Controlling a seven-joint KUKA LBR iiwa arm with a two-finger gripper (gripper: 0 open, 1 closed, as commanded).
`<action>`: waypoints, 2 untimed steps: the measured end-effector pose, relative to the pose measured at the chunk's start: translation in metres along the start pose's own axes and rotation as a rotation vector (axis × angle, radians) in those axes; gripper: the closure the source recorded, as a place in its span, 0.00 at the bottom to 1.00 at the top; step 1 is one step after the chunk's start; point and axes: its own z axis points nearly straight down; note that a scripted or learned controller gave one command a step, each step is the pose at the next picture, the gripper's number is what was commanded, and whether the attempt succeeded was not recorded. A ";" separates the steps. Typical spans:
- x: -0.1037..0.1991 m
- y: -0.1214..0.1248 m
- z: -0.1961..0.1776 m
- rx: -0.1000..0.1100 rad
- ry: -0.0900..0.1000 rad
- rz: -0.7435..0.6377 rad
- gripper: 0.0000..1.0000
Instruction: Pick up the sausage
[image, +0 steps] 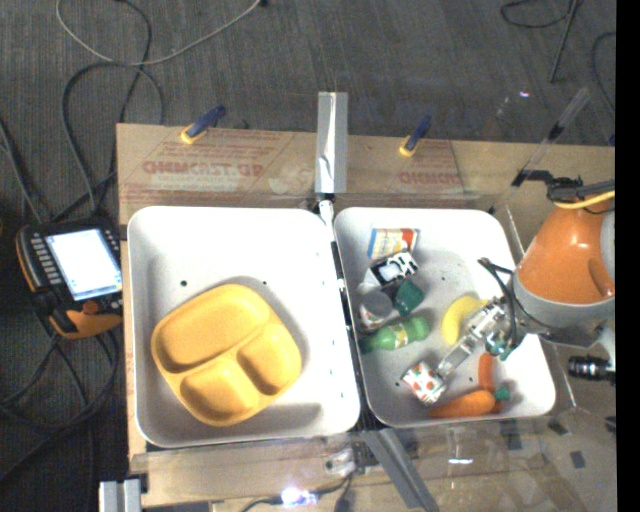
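My gripper (447, 364) hung low in the right bin (440, 222), slanting toward its front; whether it was spread or closed I could not tell. Its tip sat just beside a small white box with red spots (421, 382). A short reddish-orange piece (486, 368), which I took for the sausage, lay close on the wall side, partly behind my wrist, just above a carrot (464, 404) by the front rim. Room was tight there. A yellow fruit (459, 315), green bottle (394, 335) and can (392, 241) crowded the rest. The left bin (200, 225) held a yellow divided plate (226, 352). Red print on the cardboard (200, 165) was too blurred to read.
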 end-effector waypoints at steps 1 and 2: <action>0.012 -0.008 0.007 -0.010 -0.016 0.043 0.00; 0.001 -0.021 0.008 -0.009 -0.011 -0.025 0.00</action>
